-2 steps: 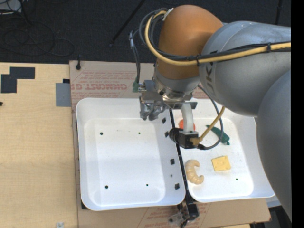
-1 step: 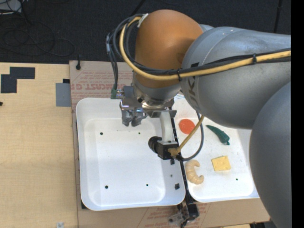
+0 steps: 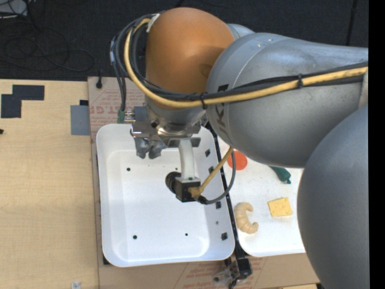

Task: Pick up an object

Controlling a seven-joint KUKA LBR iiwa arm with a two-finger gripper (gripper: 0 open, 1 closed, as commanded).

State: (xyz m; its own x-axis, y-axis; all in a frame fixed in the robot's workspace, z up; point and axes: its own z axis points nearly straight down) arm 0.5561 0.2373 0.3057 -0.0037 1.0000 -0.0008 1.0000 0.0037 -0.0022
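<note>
My gripper point(image 3: 149, 149) hangs over the far part of the left white bin point(image 3: 138, 215), under the arm's big orange band. I see nothing held in it. The loose objects lie in the right bin point(image 3: 274, 242): a cream curved piece point(image 3: 245, 217), a yellow block point(image 3: 280, 207), a green item point(image 3: 281, 174) and an orange thing point(image 3: 239, 160) partly hidden by the arm. All of them are to the right of the gripper, beyond the wall between the bins.
The arm's grey bulk covers most of the right bin and the view's right side. Bare wooden bench point(image 3: 42, 179) stretches left of the bins, with dark patches point(image 3: 24, 98) on it. Cables lie on the dark floor behind.
</note>
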